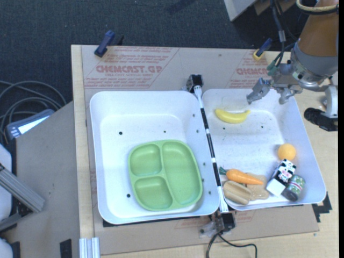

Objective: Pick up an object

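From the overhead camera view: gripper (267,94) poised above the far end of the right bin (252,144), fingers spread apart, nothing between them. Nearest candidate, the banana (232,115), lying flat on the bin floor just beside and below the fingertips, well apart from everything else. To do the pick well: shift slightly toward the divider between the bins, centre over the banana's middle, turn the wrist so the fingers straddle its narrow width rather than its length, descend until almost touching the floor, then close gently and lift straight up. In the right bin's near end, crowded together: an orange ball (287,152), a carrot (244,177), a bread roll (239,192) touching the carrot, a small cow-patterned carton (282,177) and a can (294,187) beside it; harder to grasp cleanly. In the left bin (97,106): a green divided plate (164,174), compartments bare.
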Controlling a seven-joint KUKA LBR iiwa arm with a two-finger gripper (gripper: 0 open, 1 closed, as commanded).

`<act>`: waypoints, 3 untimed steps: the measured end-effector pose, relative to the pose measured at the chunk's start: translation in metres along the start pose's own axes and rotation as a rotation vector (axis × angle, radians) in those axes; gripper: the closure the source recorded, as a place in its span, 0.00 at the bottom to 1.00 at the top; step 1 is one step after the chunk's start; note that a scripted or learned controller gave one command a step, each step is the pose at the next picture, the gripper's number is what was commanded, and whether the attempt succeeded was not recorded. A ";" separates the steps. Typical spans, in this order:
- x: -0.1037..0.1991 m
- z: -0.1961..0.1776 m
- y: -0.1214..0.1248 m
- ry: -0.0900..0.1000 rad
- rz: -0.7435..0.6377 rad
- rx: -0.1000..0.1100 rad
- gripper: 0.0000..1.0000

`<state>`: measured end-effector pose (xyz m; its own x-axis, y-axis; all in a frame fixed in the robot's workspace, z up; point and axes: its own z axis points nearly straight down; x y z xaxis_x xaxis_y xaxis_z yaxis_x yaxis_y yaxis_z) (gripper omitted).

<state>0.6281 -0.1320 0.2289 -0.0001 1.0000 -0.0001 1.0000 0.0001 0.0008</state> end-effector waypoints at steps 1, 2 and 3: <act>0.023 0.066 0.038 0.001 -0.001 0.002 0.00; 0.038 0.136 0.039 -0.001 -0.002 -0.001 0.00; 0.040 0.144 0.034 0.000 0.000 0.003 0.00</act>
<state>0.6627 -0.0917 0.0849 -0.0006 1.0000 0.0002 1.0000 0.0006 -0.0022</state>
